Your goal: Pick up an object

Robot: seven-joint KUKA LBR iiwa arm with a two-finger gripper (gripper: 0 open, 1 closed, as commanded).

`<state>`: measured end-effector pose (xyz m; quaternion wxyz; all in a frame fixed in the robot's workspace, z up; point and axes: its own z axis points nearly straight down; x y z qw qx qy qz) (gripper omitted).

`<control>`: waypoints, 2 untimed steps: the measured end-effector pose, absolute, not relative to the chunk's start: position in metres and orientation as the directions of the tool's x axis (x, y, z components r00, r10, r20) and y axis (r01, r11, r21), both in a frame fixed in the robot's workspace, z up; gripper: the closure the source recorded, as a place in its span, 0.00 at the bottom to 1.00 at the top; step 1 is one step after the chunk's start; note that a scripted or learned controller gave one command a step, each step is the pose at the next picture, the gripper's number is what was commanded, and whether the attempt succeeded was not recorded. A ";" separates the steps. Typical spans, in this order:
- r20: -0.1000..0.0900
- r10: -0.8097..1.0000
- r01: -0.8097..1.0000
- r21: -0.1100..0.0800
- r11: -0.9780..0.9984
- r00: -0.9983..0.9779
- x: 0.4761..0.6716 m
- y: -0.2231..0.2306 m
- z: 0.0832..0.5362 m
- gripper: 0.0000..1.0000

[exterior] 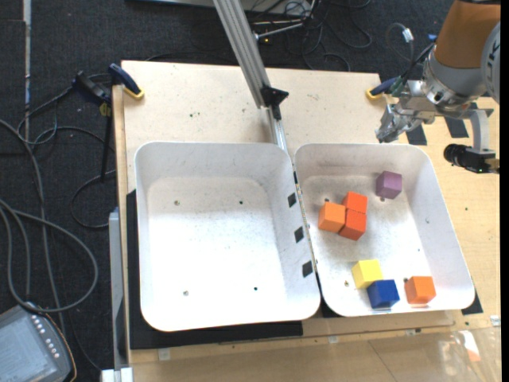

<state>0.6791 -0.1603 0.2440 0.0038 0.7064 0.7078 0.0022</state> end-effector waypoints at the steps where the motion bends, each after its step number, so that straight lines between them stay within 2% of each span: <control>1: 0.001 1.000 1.000 0.000 0.007 -0.007 0.667 -0.110 0.253 1.00; 2: 0.002 1.000 1.000 0.000 0.008 -0.008 0.656 -0.062 0.260 1.00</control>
